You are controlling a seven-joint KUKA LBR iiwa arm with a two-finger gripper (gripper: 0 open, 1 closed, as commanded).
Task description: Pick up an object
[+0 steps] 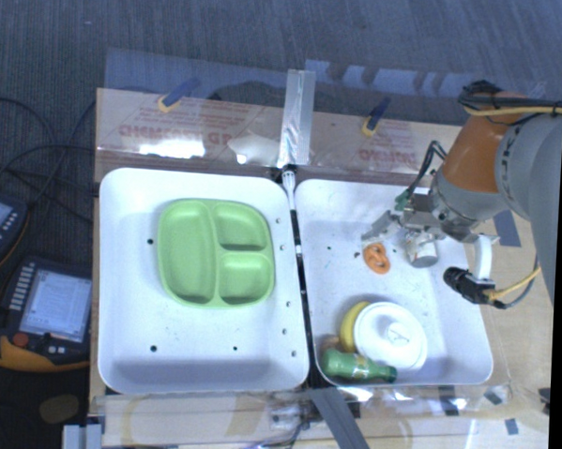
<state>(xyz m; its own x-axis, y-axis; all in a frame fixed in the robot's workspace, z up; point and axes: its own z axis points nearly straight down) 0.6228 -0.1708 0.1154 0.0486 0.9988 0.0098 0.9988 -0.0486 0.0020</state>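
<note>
Item one, as we list it: the shallow white left bin (pixel 115 351) on the surface (pixel 529 335), holding a light-green moulded plastic plate with three compartments (pixel 216 253) that lies flat near the bin's middle. Item two: the shallow white right bin (pixel 462 350), touching the first along a dark seam. Within it we count four things. A small orange looped piece (pixel 377 258) lies just off the bin's centre toward 10 o'clock, apart from the rest. A round white plastic dish (pixel 394 335) sits at 6 o'clock. A yellow rounded item (pixel 350 326) is partly tucked under it at its 9 o'clock edge. A green plastic bottle (pixel 358 367) lies on its side at the bin's 7 o'clock corner, touching the yellow item. Item three: the grey arm with an orange band (pixel 481 164), entering from 2 o'clock. Its pincer (pixel 405 233) hangs over the right bin at 12 o'clock, just beside the orange piece, which lies at the pincer's 7 o'clock. We cannot tell whether the pincer is apart or together, and we see nothing held in it. Item four: a grey handheld control unit with a screen (pixel 47 305) at 9 o'clock, off the surface on the dark floor (pixel 46 47).
</note>
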